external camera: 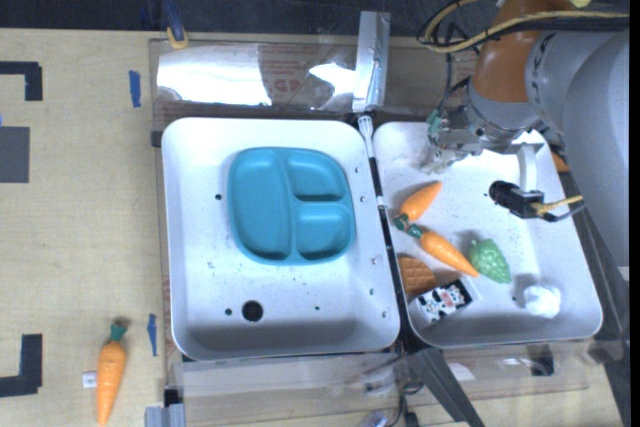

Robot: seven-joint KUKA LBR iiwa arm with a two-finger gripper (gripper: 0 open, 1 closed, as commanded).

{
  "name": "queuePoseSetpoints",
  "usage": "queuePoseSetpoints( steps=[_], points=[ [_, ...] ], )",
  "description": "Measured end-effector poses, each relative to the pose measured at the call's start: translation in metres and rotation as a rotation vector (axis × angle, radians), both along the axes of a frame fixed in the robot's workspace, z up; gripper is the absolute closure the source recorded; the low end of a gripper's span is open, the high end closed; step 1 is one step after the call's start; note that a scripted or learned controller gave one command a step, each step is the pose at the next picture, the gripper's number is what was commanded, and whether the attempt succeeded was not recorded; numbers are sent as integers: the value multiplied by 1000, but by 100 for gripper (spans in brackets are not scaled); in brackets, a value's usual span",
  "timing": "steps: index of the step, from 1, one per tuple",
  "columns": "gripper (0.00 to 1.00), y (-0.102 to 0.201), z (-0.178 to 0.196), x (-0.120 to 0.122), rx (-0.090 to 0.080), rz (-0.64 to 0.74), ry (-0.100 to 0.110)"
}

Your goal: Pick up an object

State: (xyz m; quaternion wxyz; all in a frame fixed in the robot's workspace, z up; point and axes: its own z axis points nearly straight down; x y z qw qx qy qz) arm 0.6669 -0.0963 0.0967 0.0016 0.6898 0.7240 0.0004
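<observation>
Carrot: I take the nearer of two carrots in the right bin as my likeliest target; it lies flat, tip toward the front right, its leafy end toward the divider.
Second carrot: a shorter one lies just behind it, slanted the other way, their green ends close together.
Neighbours: a green knobbly piece sits just beside the target's tip; a waffle-like piece and a black-and-white block lie just in front; a small white lump rests near the front right corner.
Gripper: I see the gripper over the bin's back left corner, well apart from both carrots. Whether it is released or clenched I cannot tell from here.
Step in hand: in my judgement, the approach; nothing is grasped.
Advice: I would close across the target's thick middle, square to its length, keeping away from the green piece.
Risk: a tapered body may squirt out of a grip taken near the tip.
Left bin: a blue divided plate.
Bench: a third carrot lies outside, front left.
</observation>
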Motion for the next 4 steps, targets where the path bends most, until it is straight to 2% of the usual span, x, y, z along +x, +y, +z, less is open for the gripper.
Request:
queuePoseSetpoints(
  steps=[1,2,3,4],
  points=[
    [0,0,-1,0,0,0,2],
    [0,-2,-10,-50,2,30,2],
    [0,0,-10,-95,2,124,-1],
    [0,1,-9,-158,3,63,6]
  ],
)
